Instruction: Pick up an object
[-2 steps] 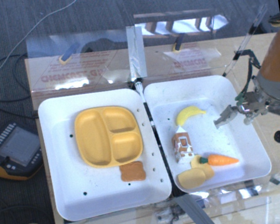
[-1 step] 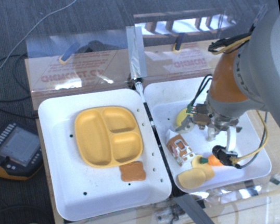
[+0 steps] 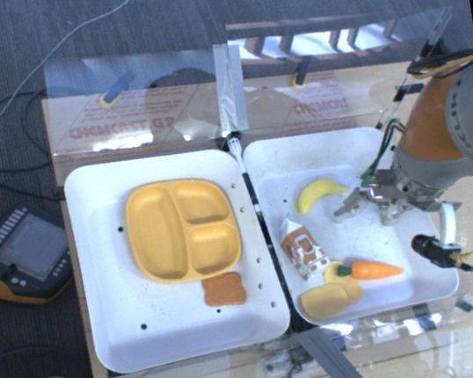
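The right bin [image 3: 431, 291] holds a yellow banana [image 3: 320, 193], a small brown and white carton [image 3: 304, 249], an orange carrot [image 3: 376, 269] and a pale yellow rounded object [image 3: 329, 299]. My gripper [image 3: 366, 206] hangs low over the right bin, just right of the banana and above the carrot. Nothing shows in its grasp. The grey arm with its orange band [image 3: 430, 131] reaches in from the right.
The left bin [image 3: 117, 336] holds a yellow divided plate [image 3: 183, 228] and a brown slice of toast [image 3: 225, 290] near its front edge. A handheld control pendant [image 3: 17, 256] lies on the floor at the left. Cables trail from the arm at the right.
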You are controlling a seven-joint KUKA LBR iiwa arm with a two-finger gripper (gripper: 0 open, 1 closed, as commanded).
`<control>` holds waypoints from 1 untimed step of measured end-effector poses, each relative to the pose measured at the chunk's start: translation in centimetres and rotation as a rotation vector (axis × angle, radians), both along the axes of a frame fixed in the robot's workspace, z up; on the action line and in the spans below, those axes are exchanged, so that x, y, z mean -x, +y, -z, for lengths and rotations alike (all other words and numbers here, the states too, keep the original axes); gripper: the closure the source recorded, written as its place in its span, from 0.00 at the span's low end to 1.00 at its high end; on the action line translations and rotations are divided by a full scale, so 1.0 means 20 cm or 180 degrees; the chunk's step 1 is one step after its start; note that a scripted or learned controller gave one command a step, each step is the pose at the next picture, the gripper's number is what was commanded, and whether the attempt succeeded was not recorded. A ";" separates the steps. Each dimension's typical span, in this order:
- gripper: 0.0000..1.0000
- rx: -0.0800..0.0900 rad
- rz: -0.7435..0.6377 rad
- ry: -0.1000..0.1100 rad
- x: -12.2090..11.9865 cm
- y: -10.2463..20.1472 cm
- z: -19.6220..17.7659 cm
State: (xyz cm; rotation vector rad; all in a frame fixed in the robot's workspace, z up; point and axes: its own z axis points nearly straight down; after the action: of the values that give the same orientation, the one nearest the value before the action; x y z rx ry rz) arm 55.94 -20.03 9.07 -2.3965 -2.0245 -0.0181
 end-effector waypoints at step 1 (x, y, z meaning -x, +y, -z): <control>0.00 0.0031 0.0090 0.0029 0.38 0.23 -0.11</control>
State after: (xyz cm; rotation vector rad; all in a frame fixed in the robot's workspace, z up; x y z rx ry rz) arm 48.34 -15.50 11.20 -2.4263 -1.9915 0.0028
